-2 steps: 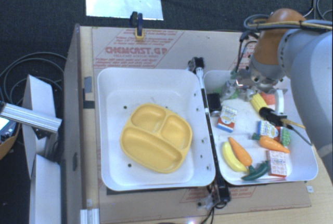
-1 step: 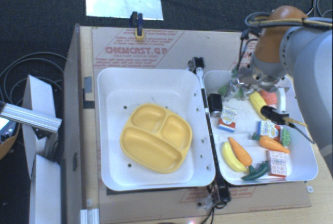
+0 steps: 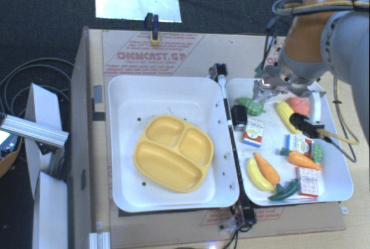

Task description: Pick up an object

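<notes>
The pincer (image 3: 263, 90) hangs over the green toy (image 3: 250, 106) at the right bin's (image 3: 341, 181) far edge. I cannot tell its grip. It may bump the wall and miss.

Right bin (image 3: 341, 187) is packed with toy food: a green leafy piece (image 3: 250, 106) at the back left, corn cob (image 3: 285, 115), two carrots (image 3: 267, 168) (image 3: 303, 159), banana (image 3: 257, 175), small cartons (image 3: 252, 131), and maybe a pink piece (image 3: 299, 106), partly hidden.
</notes>
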Robot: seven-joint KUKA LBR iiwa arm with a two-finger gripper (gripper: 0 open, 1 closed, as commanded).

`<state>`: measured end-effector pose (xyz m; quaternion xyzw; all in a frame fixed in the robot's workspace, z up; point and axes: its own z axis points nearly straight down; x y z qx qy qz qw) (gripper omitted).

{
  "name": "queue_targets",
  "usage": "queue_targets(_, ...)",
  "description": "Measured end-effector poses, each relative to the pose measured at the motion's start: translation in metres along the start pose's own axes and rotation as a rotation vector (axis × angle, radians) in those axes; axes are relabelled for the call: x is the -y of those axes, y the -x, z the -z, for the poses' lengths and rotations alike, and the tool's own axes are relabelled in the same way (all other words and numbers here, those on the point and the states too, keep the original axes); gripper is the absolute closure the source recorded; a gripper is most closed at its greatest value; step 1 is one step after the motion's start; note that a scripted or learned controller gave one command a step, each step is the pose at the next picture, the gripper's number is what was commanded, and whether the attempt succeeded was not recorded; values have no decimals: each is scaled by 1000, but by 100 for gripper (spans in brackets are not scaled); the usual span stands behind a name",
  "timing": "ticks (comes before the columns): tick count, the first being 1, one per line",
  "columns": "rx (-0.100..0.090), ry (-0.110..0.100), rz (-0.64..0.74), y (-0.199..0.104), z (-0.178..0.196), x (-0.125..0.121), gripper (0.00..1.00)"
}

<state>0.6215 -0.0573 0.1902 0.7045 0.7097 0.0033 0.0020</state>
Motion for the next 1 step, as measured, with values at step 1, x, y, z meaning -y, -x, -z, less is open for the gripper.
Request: queue_targets(1, 4, 4, -3, 42, -88, 19, 100)
